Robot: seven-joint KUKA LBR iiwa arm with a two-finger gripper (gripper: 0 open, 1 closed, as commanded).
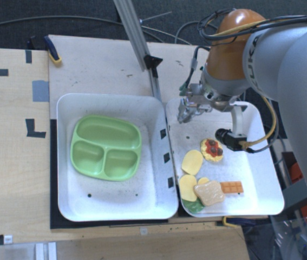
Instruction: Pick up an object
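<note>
We list: pale wooden desk (104, 64); two glossy white plastic bins (66, 145); green three-compartment plastic tray (107, 148); metal gripper (185, 114), finger state we cannot tell, above toy foods (207, 169).

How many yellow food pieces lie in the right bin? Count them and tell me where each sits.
2, maybe more. One yellow piece lies mid-bin, left of the red-topped piece. Another lies just below it, beside the toast. A yellow edge behind the toast may be a third.
</note>
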